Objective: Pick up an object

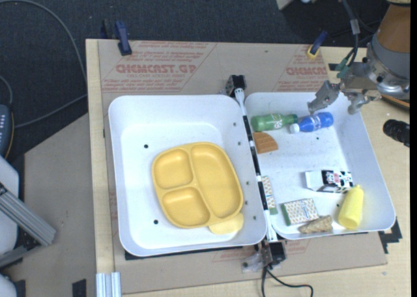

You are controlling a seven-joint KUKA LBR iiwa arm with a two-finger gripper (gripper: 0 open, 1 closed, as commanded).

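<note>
Dark carpet surrounds the surface [163,68], a brown board printed twice along its far edge with red lettering I read as "CHEMCAST GP", partly faint. Two blue clamps [122,37] pin that far edge.

On my feed the left shallow white bin [130,120] holds a yellow plastic three-compartment tray [197,183], with a pale yellow piece [226,225] tucked under its near right corner; I cannot tell what that is.

The right shallow white bin [365,152] carries a green plastic bottle [273,122] lying beside a blue plastic bottle with a white cap [313,122] at the far end, their labels too small to read. A small brown slab [264,142] sits just near of the green one. Toward the near end lie a black-and-white carton [329,180], a yellow squeeze bottle [351,206], a green-patterned packet [300,211] and a tan crumbly piece [316,225], print illegible.

My claw [340,96] hovers above the far right of this bin, fingers spread apart and gripping nothing, just far of the blue bottle. The arm's body is cut off at the right.
</note>
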